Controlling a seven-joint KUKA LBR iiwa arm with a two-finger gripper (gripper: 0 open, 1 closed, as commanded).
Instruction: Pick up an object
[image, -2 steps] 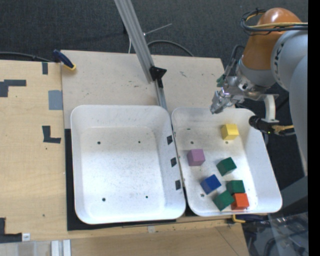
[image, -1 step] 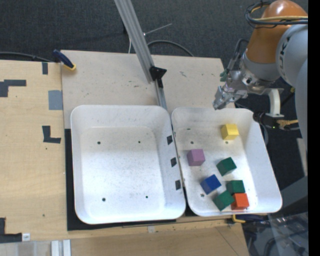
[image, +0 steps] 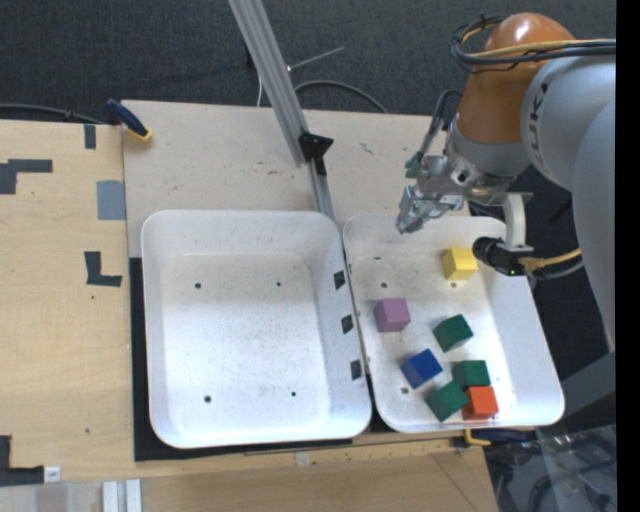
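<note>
The surface (image: 210, 150) is pale, matt wood-grain board, marked with grey tape patches along its left side. Two shallow white plastic bins with rounded corners and speckled floors stand side by side on it, their inner rims touching. The left bin (image: 240, 330) is the wider of the two. The right bin (image: 520, 330) holds six small cubes.

The cubes are plain, matt, foam-like blocks with square faces:
- Yellow cube (image: 459, 263): near the bin's far right rim, alone.
- Purple cube (image: 392, 314): mid-bin, towards the left rim.
- Green cube (image: 453, 332): mid-bin, right of the purple cube.
- Blue cube (image: 421, 368): nearer the front, tilted.
- Two dark green cubes (image: 471, 374) (image: 448, 400) and an orange cube (image: 481, 402): clustered and touching at the front right corner.

The arm (image: 540, 90) is smooth grey metal with a glossy orange band, entering from the right with cables along it. The pincer (image: 411, 222) is bare metal and hangs above the far left corner of the right bin. Whether its tips are spread or together cannot be told; nothing is visible between them.

The yellow cube is the closest block to the pincer, lying to its right and slightly nearer the front, apart from it. The remaining cubes lie well apart from the pincer, towards the front rim.

A grey aluminium pole (image: 280, 80) slants across the far edge of the surface. A blue and yellow clamp (image: 128, 118) sits at the far left corner.
</note>
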